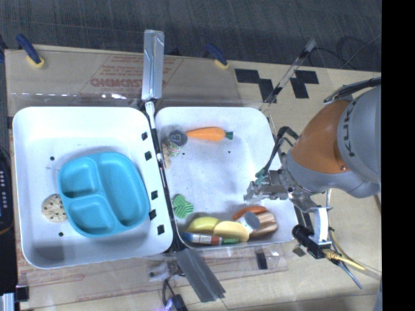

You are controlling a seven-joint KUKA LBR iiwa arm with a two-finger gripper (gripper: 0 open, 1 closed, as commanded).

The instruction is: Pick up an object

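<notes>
The arm [337, 151] leans in over the right bin [214, 118]. The left bin [39, 125] carries a blue tray [102, 193] with a cookie [54, 208] beside it. The gripper [259, 190] hangs low at the right bin's right side, just above the heap of toy food [227, 227] along the near wall. An orange carrot [207, 134] lies near the far wall.

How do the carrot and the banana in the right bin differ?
The carrot is orange with a green tip; the banana is yellow. The carrot lies alone near the bin's far wall; the banana sits crowded among other items at the near wall. The carrot tapers straight; the banana looks stubbier and curved. Both lie flat in the same bin.
</notes>
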